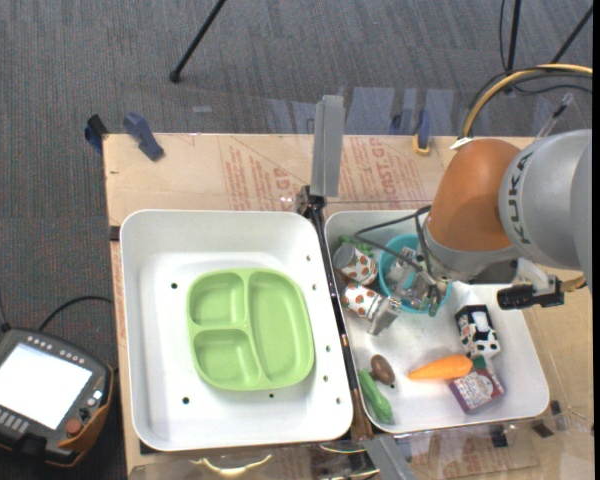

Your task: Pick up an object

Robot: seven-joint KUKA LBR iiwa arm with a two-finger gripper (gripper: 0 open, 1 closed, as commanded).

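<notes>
**Arm low over the right bin**

The gripper (408, 290) sits down among the clutter of the right bin (525, 353), beside a teal bowl (400, 258); whether its jaws are parted or closed, I cannot tell. An orange carrot (440, 369) lies near the bin's front. The left bin (145, 268) holds a green divided plate (250, 328).

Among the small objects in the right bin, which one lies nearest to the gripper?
The red-and-white patterned piece, just left of the gripper. The carrot, brown piece and purple packet lie lower, near the bin's front.
</notes>
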